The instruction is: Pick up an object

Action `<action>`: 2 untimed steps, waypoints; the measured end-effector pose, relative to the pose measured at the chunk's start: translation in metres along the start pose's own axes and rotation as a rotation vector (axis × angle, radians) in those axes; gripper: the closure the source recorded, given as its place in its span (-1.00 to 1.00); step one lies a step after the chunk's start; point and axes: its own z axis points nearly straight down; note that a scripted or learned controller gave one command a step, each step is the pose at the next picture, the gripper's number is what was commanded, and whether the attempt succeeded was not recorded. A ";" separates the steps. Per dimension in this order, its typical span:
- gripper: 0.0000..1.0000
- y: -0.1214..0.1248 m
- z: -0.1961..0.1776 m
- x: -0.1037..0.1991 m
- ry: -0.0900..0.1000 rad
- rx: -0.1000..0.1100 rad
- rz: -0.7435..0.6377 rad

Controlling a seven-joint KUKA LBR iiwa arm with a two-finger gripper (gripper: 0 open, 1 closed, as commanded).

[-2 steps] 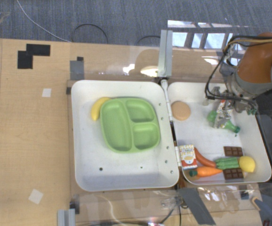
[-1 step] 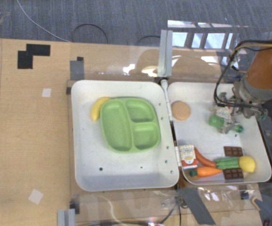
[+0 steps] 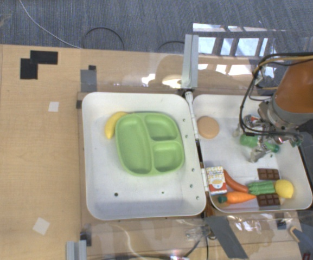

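My gripper point(image 3: 260, 153) hangs low over the right bin point(image 3: 302, 169), near its middle right, below the arm's orange band. A small green thing point(image 3: 248, 141) shows at the gripper's left side; I cannot tell whether it is held or lies under it. A tan round bun point(image 3: 208, 127) lies to the gripper's left. Toward the bin's front lie a small carton point(image 3: 215, 179), two orange carrots point(image 3: 238, 197), a green vegetable point(image 3: 262, 187), a yellow lemon point(image 3: 284, 188) and two brown chocolate bars point(image 3: 268, 174).
The left bin point(image 3: 99, 194) holds a green divided plate point(image 3: 148, 143) with a yellow banana point(image 3: 112, 124) at its upper left edge. A metal post point(image 3: 189, 61) stands behind the wall between the bins. Black cables point(image 3: 251, 99) loop beside the wrist.
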 end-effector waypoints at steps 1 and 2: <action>-1.00 0.060 -0.002 0.033 -0.001 -0.001 0.034; -1.00 -0.001 -0.014 0.095 0.003 0.001 -0.120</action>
